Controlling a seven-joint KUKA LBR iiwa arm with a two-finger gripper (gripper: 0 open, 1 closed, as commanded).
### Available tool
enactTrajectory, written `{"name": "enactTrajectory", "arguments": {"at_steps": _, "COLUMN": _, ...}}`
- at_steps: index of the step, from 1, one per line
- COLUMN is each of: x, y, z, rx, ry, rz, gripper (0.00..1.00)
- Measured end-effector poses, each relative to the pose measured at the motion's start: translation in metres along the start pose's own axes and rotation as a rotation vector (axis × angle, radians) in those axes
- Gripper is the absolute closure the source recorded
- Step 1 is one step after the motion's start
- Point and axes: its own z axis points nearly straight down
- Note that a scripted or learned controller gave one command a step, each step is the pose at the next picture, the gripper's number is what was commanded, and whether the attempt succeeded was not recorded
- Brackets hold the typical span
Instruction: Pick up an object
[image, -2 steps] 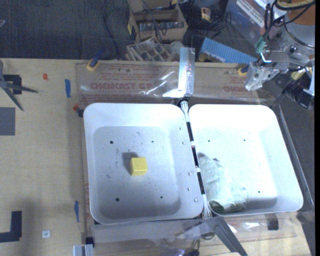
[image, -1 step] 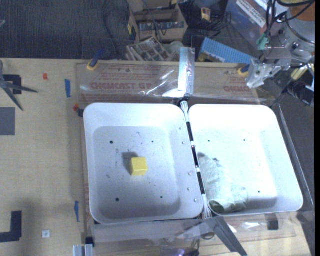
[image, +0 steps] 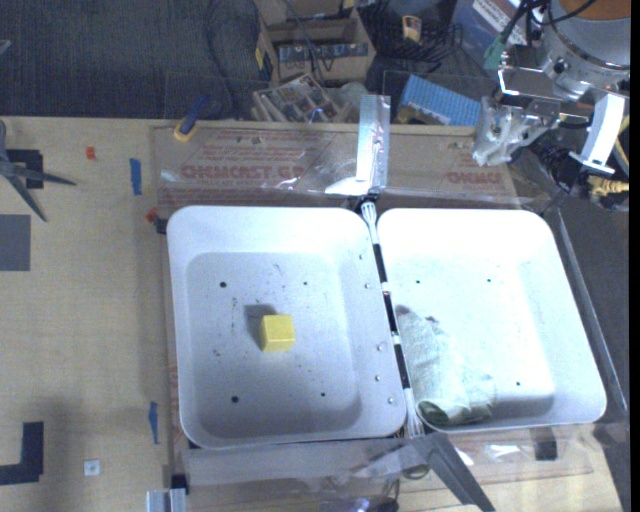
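Pincer (image: 497, 135) parked beyond right bin (image: 560, 250), grip state unclear, nothing seen held; may snag rolled cloth (image: 440, 375) against bin's near-left wall.

arm raised at upper right, gripper (image: 497, 143) hanging downward, holding nothing

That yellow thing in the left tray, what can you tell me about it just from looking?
The yellow block is a small cube-like piece, plain and matte, perhaps foam or plastic. It rests flat on the speckled floor of the left bin, near its middle, turned slightly askew to the walls. It casts a small shadow toward the upper left. Nothing touches it but the bin floor; the gripper is far off at upper right.
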Motion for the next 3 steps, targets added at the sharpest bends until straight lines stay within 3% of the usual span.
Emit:
{"name": "enactTrajectory", "arguments": {"at_steps": 1, "x": -0.018, "y": -0.003, "z": 0.059, "rx": 0.003, "ry": 0.001, "rz": -0.495, "gripper": 1.0}}
{"name": "enactTrajectory", "arguments": {"at_steps": 2, "x": -0.037, "y": 0.051, "z": 0.153, "rx": 0.0, "ry": 0.001, "rz": -0.736, "gripper": 1.0}}
{"name": "enactTrajectory", "arguments": {"at_steps": 3, "x": -0.058, "y": 0.062, "z": 0.247, "rx": -0.002, "ry": 0.001, "rz": -0.962, "gripper": 1.0}}
